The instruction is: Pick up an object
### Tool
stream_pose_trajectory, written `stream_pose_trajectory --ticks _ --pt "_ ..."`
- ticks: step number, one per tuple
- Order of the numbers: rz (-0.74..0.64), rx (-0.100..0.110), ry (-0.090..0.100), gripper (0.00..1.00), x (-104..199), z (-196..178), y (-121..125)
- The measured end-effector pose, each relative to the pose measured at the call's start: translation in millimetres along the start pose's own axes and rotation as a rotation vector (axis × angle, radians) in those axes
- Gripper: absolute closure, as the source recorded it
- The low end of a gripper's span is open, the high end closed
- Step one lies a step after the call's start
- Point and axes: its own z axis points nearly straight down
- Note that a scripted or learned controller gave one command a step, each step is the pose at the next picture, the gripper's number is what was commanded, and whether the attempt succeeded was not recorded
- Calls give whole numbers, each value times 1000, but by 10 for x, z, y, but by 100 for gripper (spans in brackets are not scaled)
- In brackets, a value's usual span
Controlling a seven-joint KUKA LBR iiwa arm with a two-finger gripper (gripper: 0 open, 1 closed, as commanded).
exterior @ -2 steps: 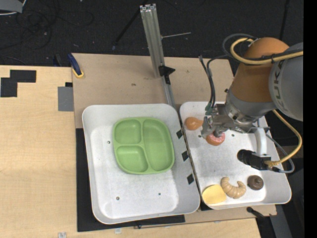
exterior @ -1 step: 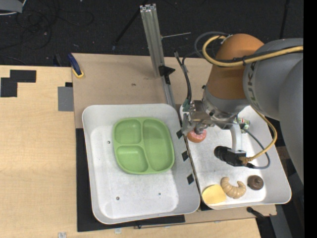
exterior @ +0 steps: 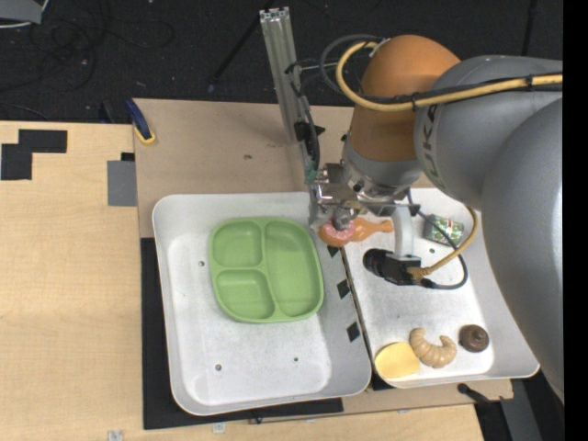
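Resting at the upper left edge of the right bin (exterior: 514, 361), just by the divide between the two bins, an orange-and-pink toy (exterior: 354, 231) lies directly under the gripper (exterior: 342, 211); whether the tool grips it cannot be told. Along that bin's lower edge lie a yellow disc (exterior: 397, 361), a croissant (exterior: 433, 347) and a brown doughnut (exterior: 473, 338). The left bin (exterior: 184, 356) holds a green divided plate (exterior: 266, 270) near its upper right corner.

Divided plate (exterior: 267, 271) in left bin (exterior: 184, 356); croissant (exterior: 433, 347) in right bin's (exterior: 496, 361) near end, between a disc (exterior: 397, 362) and a round piece (exterior: 474, 338); I'm over the divide
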Motion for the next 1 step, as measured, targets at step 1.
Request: stream_pose_trajectory --ticks 1 --pt "2 1 -2 100 440 90 264"
